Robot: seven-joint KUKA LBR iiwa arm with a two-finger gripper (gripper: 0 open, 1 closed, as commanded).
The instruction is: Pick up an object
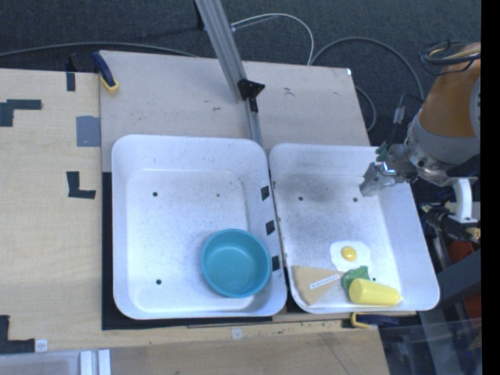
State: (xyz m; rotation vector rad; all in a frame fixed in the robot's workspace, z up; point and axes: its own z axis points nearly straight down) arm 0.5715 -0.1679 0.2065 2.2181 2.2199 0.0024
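A: Task status?
B: Not started. The end effector point(372, 181) holds nothing; finger spacing cannot be determined. The corn point(374, 292), fried egg point(349, 252) and cheese wedge point(314, 282) lie in the right bin point(312, 170).
A: Surroundings?
B: Blue bowl point(235, 262) in the left bin point(156, 162); pale surface point(47, 209), dark carpet beyond.

left bin point(133, 209): bowl point(234, 262) at 5 o'clock | right bin point(406, 233): egg point(349, 253), wedge point(315, 283), corn point(373, 291) at 6 o'clock | my claw point(375, 180) over its 2 o'clock rim
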